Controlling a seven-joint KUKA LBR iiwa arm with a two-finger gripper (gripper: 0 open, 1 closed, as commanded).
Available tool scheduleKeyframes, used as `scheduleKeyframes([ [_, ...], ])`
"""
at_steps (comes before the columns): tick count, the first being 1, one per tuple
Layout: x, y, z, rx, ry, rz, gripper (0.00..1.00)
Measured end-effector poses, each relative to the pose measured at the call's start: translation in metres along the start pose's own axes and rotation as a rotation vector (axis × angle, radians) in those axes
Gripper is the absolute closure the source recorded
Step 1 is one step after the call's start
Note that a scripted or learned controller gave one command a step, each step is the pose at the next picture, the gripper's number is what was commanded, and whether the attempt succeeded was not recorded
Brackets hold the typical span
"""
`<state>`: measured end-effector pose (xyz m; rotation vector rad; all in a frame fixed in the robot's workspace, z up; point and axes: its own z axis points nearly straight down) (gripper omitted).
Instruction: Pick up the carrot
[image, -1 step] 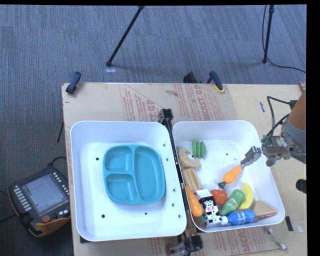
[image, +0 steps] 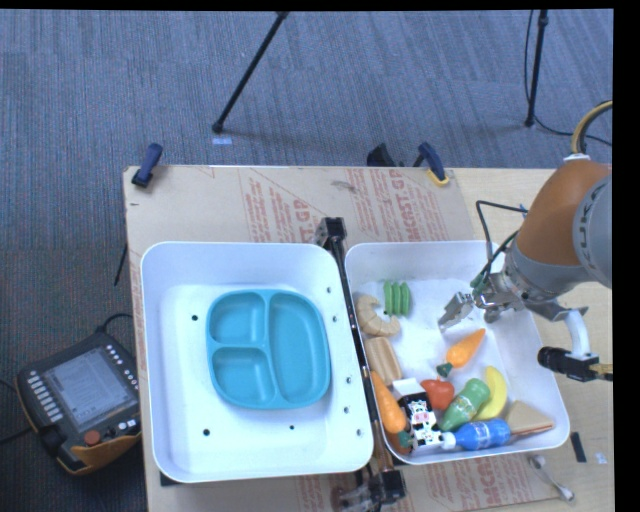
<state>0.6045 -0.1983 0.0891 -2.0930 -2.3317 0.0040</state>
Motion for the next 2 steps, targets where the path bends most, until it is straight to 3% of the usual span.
scheduleKeyframes([
  [1,0.0195,-0.0135,0.0051,0.000,0.000,-0.298,0.00],
  [2,0.0191,-0.0137,-0.0017,0.004,0.003,-0.295,1.00],
])
